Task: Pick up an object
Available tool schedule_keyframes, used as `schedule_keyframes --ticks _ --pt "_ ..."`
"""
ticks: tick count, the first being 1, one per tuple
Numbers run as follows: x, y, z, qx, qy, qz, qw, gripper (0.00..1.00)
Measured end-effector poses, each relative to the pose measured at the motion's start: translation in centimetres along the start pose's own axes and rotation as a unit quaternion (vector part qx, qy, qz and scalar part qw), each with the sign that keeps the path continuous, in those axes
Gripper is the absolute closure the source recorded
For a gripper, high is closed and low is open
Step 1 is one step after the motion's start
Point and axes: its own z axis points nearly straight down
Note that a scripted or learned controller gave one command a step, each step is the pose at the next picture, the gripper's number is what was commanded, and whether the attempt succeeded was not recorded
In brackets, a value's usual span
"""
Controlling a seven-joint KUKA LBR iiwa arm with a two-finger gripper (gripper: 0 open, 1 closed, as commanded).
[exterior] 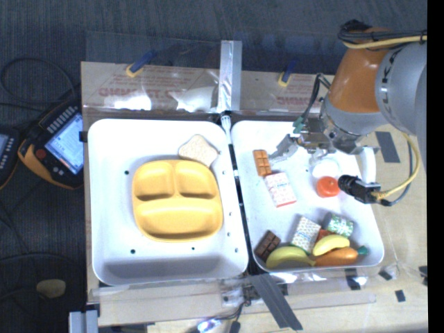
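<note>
Front corner: a cluster sits packed into the near end of the right bin [378, 252] — a yellow banana [331, 243], a greenish banana [286, 256], an orange carrot-like piece [338, 257], a brown chocolate block [268, 242], a patterned packet [305, 232] and a green patterned piece [340, 225], all touching or just beside one another.
Left bin: across the divider from the right bin, the left bin [104, 255] carries a yellow divided tray [177, 199] over most of its floor.
Middle of right bin: a white and red box [280, 189] lies flat, well apart from the cluster, towards the divider side.
Orange ball: a small one [327, 186] lies near the right bin's outer wall, beside the box.
Bread slice: a pale one [198, 149] rests at the tray's far edge, over by the divider.
Orange wafer: a waffle-like piece [261, 161] lies just beyond the box, near the divider.
Gripper: the gripper [305, 139] hangs over the right bin's far part; one finger [283, 146] angles out towards the wafer, but open or closed, cannot tell.
Grasp: nothing visible between the fingers.
Arm: the arm [361, 82], orange band showing, stands over the right bin's far outer corner.
</note>
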Motion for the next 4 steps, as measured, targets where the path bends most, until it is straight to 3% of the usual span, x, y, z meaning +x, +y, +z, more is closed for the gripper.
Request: schedule_keyframes --ticks 1,2,3,4 --pt "-1.8 2.5 10.5 -0.001 -0.001 -0.025 0.9997 0.00" --pt "-1.8 2.5 9.6 -0.001 -0.001 -0.025 0.9997 1.00" --pt "3.0 5.3 1.4 0.000 -0.002 0.119 0.9929 1.00" --pt "2.9 5.3 1.4 0.000 -0.002 0.120 0.9928 0.00"
